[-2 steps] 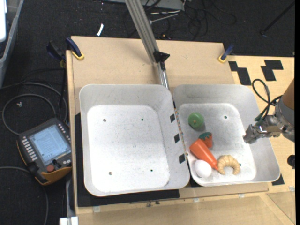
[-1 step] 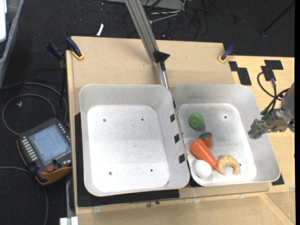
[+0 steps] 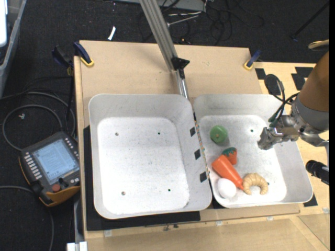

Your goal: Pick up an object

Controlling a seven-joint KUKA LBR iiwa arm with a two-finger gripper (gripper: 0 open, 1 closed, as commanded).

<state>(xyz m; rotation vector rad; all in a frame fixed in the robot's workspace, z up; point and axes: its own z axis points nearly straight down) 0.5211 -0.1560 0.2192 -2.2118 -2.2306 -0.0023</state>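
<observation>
1. Step: approach, nothing picked yet. The grey two-finger gripper (image 3: 265, 141) sits over the right shallow white plastic bin (image 3: 299, 163), near its right wall, at about the height of the green piece. No object between or touching its tips.
2. Fingers: too small and dark to read; can't tell if spread or closed.
3. Arm comes in from the right edge, orange band above the wrist.
4. Candidates, all in the right bin's left and lower part:
   - round green toy fruit (image 3: 219, 135), alone, upper left, clear space all round.
   - small red toy with a green top (image 3: 230, 154), just above the carrot's wide end, looks touching.
   - orange cone-shaped toy carrot (image 3: 227, 170), lying diagonally, narrow end down-right.
   - white egg-shaped toy (image 3: 226, 188), against the carrot, near the bin's front-left corner.
   - tan curved croissant-shaped toy (image 3: 255, 183), just beside the carrot's tip, near the front wall.
5. Left shallow white bin (image 3: 104, 114): bare speckled floor.
6. Next move, my guess: shift left toward the items and descend. Green fruit is the cleanest target, isolated. Croissant is nearest the tool but crowded by the carrot.
7. Risk: round smooth toys may roll or squirt out; the clustered ones may get nudged together.
</observation>
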